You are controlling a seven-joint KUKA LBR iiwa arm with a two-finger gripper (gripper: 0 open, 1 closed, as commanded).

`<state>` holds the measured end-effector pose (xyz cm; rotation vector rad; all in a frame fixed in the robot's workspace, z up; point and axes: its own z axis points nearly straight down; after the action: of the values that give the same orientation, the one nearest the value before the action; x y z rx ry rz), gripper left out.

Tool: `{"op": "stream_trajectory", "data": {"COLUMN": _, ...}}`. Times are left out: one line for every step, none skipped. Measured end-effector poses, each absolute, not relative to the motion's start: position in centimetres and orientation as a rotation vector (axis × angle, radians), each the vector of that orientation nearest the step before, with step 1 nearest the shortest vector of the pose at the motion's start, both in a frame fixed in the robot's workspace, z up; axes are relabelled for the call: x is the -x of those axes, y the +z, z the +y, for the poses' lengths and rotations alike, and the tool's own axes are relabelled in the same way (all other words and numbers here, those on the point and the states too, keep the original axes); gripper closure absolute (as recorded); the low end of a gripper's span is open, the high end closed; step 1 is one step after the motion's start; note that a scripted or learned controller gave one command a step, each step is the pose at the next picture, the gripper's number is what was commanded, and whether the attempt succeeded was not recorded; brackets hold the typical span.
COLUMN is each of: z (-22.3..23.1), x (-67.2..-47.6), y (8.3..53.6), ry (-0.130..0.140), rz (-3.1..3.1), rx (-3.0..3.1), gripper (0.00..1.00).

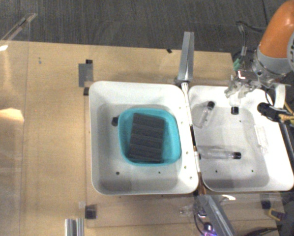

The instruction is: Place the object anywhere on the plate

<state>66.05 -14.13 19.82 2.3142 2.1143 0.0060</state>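
Nearest the lens, the arm (283, 31) is leaning in from the right, its orange band rising above everything else, and its gripper (239, 88) is hanging over the far rim of the right bin (284, 181). Nothing is showing in the gripper's grasp; whether it is clenched or released I cannot tell at this size.

As for the task, it is looking finished, or very nearly so. The dark ribbed block (147, 136) is lying flat on the blue plate (172, 149), well inside its rim, and the gripper is standing well apart from it, over the other bin. If that block is the object meant, little is remaining beyond the arm pulling clear.

The left bin (100, 181) is holding the plate with the block on it, and a small dark bit (115, 122) is sitting just beside the plate's left edge. The right bin is holding loose things: a clear tube with a black cap (206, 113) near the dividing wall, a second capped tube (221, 155) lying across the middle, a small black piece (234, 110) just below the gripper, and a clear strip (261, 136) toward the right.
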Motion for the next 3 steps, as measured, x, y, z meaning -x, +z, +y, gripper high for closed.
{"op": "stream_trajectory", "data": {"z": -11.8, "x": -62.1, "y": 14.8, "ry": 0.005, "rz": 2.248, "rx": -2.189, "gripper": 1.0}}
{"op": "stream_trajectory", "data": {"z": -7.8, "x": -56.7, "y": 18.6, "ry": 0.007, "rz": 2.319, "rx": -2.113, "gripper": 1.0}}
{"op": "stream_trajectory", "data": {"z": -2.2, "x": -56.6, "y": 18.5, "ry": 0.006, "rz": 2.435, "rx": -1.98, "gripper": 1.0}}
